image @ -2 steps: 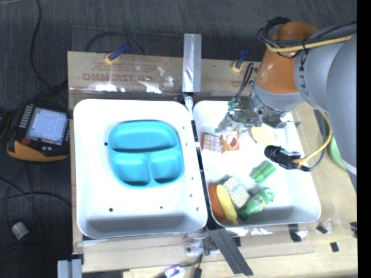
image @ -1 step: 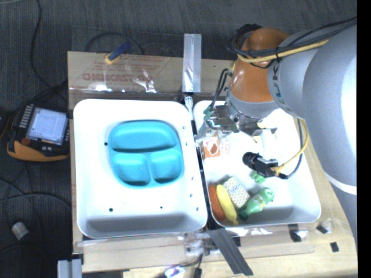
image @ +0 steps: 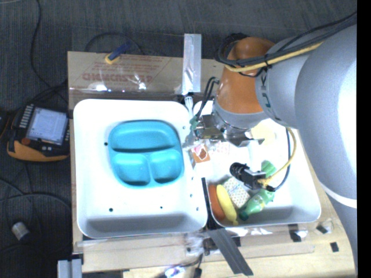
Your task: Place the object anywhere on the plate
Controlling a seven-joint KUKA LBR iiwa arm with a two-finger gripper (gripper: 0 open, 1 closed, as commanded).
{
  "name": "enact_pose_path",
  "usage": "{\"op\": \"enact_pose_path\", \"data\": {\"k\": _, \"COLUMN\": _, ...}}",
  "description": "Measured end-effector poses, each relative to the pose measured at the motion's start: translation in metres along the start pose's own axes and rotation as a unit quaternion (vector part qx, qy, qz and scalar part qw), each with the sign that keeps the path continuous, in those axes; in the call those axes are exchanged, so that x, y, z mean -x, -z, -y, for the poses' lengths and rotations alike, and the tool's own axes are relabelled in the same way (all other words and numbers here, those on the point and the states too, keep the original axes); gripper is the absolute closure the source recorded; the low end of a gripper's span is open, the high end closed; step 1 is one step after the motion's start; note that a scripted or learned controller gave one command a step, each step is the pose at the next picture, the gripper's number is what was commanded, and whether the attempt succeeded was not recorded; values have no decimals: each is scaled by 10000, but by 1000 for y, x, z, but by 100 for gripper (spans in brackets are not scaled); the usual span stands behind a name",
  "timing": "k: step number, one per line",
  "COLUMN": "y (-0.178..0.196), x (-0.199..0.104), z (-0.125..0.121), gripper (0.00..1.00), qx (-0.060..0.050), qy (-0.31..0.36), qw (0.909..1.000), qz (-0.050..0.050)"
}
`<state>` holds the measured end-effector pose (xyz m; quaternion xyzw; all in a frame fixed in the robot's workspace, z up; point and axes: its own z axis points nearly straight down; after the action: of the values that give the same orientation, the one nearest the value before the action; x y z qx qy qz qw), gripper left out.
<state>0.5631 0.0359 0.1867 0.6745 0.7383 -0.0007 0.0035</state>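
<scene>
The blue divided plate (image: 145,152) lies flat in the middle of the left white bin (image: 93,178), one long compartment on the far side and two smaller ones on the near side, all three bare.

Just off the plate's right edge, over the ridge where the two bins meet, sits a small orange-and-white object (image: 200,154). My jaws hang right above it at the end of my arm (image: 246,94), and my wrist hides them, so I cannot tell whether they are open, closed, or gripping that object. It is beside the plate and not on it.

Further right of the plate, in the near corner of the right white bin (image: 304,204), a yellow banana (image: 227,211) lies against an orange piece (image: 215,196). A white patterned item (image: 235,191) and a green item (image: 259,200) are packed in with them, touching. A second green piece (image: 267,168) sits a little beyond that cluster.

Beyond the plate, outside the bins, a sheet of cardboard (image: 124,74) lies on the table with a blue clip (image: 116,52) at its far edge. Well left of the plate, a handheld device with a lit screen (image: 45,127) rests on the dark carpet (image: 35,213).
</scene>
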Motion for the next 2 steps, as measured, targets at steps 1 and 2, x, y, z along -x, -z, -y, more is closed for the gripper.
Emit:
{"op": "enact_pose_path", "data": {"k": 1, "y": 96, "x": 52, "z": -23, "gripper": 100, "qx": -39, "qy": -1706, "qw": 9853, "qz": 3}}
{"op": "enact_pose_path", "data": {"k": 2, "y": -5, "x": -42, "z": 0, "gripper": 100, "qx": -65, "qy": -3547, "qw": 9350, "qz": -3}}
